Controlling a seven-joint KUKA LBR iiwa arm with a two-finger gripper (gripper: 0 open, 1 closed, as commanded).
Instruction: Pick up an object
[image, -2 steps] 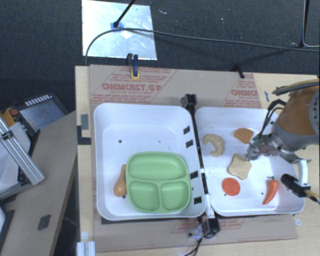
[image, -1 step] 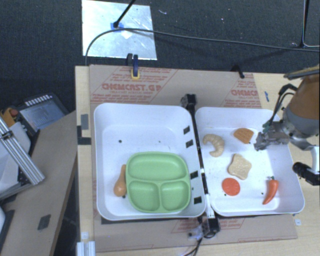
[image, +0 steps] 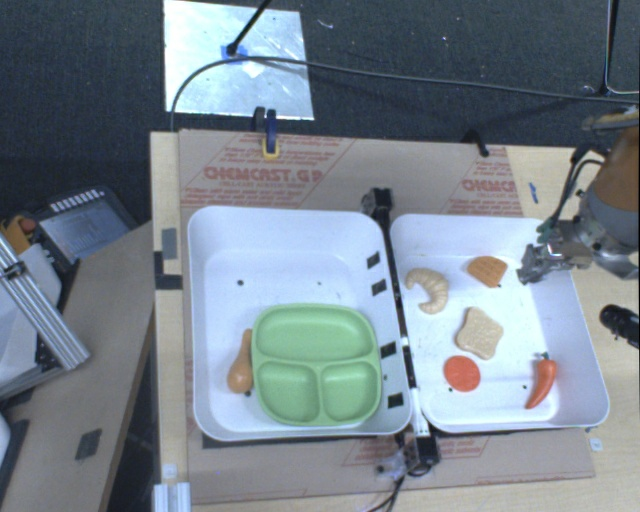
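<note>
The right bin (image: 580, 330) holds a pale croissant (image: 430, 289), an orange-brown bread piece (image: 488, 270), a tan bread slice (image: 480, 333), a red tomato slice (image: 461, 373) and a red chili pepper (image: 541, 381). My gripper (image: 540, 264) hangs over the bin's upper right edge, just right of the orange-brown piece and apart from it. Nothing shows between its fingers.
The left bin (image: 220, 260) holds a green divided plate (image: 316, 362) with a tan drumstick-shaped piece (image: 241, 366) at its left side. A black divider (image: 392, 320) runs between the bins. The arm comes in from the right at the bench's far right side.
</note>
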